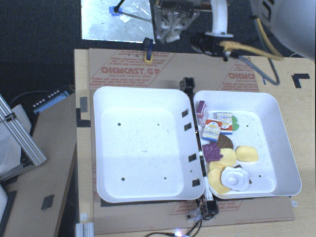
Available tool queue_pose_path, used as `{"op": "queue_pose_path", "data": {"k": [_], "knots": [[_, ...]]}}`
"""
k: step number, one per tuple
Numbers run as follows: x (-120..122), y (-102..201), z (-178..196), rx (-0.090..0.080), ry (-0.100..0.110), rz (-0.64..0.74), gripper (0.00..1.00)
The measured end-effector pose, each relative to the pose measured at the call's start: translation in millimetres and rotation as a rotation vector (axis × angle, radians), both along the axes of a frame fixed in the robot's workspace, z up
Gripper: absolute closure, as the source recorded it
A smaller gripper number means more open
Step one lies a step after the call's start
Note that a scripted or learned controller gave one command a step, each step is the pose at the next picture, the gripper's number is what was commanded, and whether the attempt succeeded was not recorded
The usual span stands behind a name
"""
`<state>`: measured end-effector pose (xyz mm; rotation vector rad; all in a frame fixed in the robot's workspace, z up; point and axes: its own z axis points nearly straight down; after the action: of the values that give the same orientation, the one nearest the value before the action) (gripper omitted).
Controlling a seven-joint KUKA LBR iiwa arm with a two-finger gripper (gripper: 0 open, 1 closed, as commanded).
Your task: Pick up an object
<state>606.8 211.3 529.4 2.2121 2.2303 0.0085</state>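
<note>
While the end effector hangs high beyond the bins, fingers close together and gripping nothing, no pick has begun; the small objects lie clustered along the right bin's left side.

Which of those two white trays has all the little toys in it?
The right bin, nearer the arm's side. Its items are piled against its left wall, among them a purple piece and a small carton.
</note>
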Motion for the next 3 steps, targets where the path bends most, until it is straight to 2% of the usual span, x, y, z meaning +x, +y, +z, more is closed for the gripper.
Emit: {"op": "queue_pose_path", "data": {"k": [1, 2, 3], "knots": [[-37, 25, 6, -0.001, 0.003, 0.000, 1.00], [26, -27, 5, -0.005, 0.001, -0.013, 1.00], [7, 7, 6, -0.002, 0.003, -0.002, 1.00]]}}
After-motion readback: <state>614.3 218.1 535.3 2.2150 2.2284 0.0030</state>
